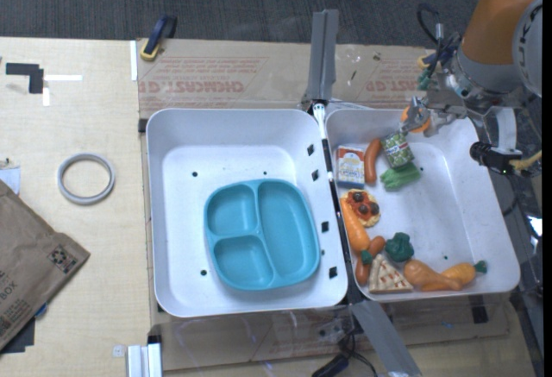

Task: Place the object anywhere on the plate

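2 shallow white bins sit side by side on the desk, the left bin (172, 194) holding a teal 3-compartment plastic plate (260, 234), the right bin (466, 194) holding toy foods, where the hand (417, 115) hangs over a small green packet (398, 150), its grip impossible to tell.

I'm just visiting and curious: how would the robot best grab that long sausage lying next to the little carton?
Probably from straight above, closing across the middle of the sausage. It lies flat and runs roughly up and down the view, so its narrow width suits two fingers. The carton sits close on one side, so space there looks tight.
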Tool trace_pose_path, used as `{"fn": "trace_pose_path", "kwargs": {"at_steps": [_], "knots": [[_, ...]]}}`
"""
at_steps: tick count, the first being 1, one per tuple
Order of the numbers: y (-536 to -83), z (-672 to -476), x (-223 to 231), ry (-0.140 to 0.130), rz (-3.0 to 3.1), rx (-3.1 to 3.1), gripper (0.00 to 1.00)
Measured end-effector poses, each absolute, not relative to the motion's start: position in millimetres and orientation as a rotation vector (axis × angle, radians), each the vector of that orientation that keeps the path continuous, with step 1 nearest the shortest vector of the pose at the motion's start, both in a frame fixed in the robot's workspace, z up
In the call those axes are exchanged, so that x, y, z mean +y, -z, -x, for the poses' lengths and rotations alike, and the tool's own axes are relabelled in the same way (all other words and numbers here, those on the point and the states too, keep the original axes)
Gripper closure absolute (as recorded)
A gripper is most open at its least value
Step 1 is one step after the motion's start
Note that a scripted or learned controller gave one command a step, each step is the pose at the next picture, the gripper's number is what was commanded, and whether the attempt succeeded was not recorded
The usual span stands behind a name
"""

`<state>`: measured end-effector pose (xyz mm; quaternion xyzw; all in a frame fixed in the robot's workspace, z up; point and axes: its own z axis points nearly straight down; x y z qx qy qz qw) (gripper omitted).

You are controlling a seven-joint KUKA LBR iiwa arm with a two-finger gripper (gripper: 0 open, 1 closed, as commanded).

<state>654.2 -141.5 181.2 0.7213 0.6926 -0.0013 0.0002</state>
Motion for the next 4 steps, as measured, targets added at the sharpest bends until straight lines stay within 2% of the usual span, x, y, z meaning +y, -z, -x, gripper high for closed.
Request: {"fn": "trace_pose_path", "kwargs": {"at_steps": [2,3,4], "knots": [[-191,-577.0,-1,0.004,-2.075,2.361,1.0],[-232,-523.5,109,0.005,-2.155,2.288,1.0],[-232,-523.6,108,0.005,-2.156,2.287,0.0]]}}
